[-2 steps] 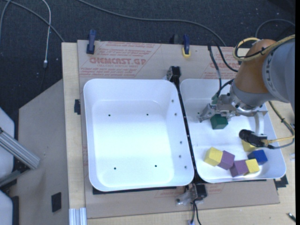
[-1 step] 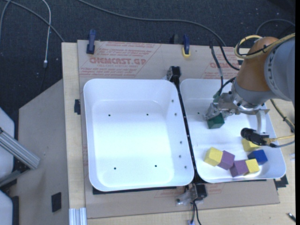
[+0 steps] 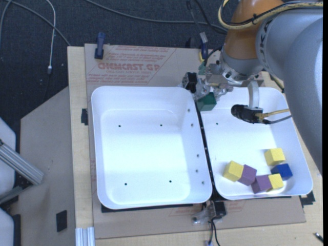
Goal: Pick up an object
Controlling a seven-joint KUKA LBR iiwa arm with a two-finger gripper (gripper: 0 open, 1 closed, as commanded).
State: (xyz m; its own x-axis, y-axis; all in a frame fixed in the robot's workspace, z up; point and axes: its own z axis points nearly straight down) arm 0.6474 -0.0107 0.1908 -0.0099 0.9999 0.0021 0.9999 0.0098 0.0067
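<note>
My gripper (image 3: 207, 97) hangs over the far left corner of the right bin (image 3: 294, 137), beside the divider between the two bins. A small green block (image 3: 207, 102) sits between its fingers, lifted above the bin floor. Several loose blocks lie at the near end of the right bin: a yellow block (image 3: 233, 170), a purple block (image 3: 248, 174), a second purple block (image 3: 262, 183), a small yellow block (image 3: 275, 181), a blue block (image 3: 283, 171) and another yellow block (image 3: 274, 156).
The left bin (image 3: 102, 137) lies next to the right one on a cardboard sheet (image 3: 133, 65). A black cable piece (image 3: 246, 113) hangs from the arm over the right bin. The grey arm (image 3: 297, 60) spans the upper right.
</note>
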